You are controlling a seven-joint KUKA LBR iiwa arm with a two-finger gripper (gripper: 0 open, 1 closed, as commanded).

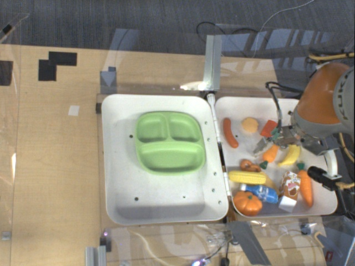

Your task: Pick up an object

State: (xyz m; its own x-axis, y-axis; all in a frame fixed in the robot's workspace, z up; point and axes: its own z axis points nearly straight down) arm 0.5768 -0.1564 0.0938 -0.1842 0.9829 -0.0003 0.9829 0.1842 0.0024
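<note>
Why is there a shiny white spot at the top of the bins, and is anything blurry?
In the camera view, light glares off the metal post at its foot; the green plate looks crisp; the gripper is a little soft; faint reflections streak the bench.

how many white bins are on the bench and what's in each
2. The left bin holds a green divided plate. The right bin holds a heap of toy food; some pieces may be hidden under the arm.
</note>
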